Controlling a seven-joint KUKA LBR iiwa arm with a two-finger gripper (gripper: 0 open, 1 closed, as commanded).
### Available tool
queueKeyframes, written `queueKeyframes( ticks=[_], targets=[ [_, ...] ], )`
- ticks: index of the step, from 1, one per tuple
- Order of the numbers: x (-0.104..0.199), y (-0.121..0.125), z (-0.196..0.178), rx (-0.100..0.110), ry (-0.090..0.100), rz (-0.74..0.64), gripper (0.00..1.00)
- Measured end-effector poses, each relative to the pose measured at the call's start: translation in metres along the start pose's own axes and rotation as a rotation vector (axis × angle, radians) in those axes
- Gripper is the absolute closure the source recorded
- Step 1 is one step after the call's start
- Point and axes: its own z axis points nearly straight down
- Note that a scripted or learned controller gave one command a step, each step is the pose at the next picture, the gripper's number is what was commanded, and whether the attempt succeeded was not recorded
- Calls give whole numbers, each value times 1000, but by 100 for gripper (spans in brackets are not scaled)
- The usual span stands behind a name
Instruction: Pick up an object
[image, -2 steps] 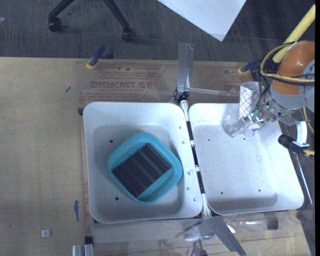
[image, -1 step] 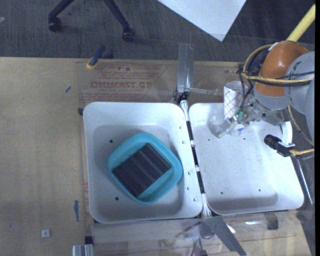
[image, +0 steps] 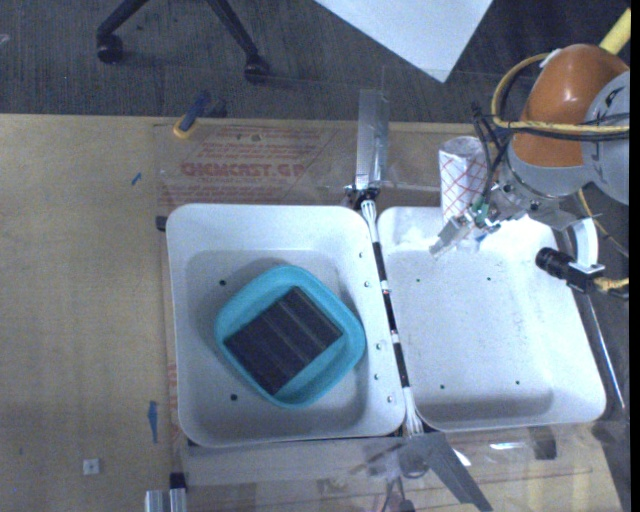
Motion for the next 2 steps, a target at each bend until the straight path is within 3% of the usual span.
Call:
queueKeyframes(
  ticks=[1, 2],
  targets=[
    [-20, -90, -89, 1, 0, 22, 0],
    [-70, -48, -47, 0, -2, -17, 0]
  ],
)
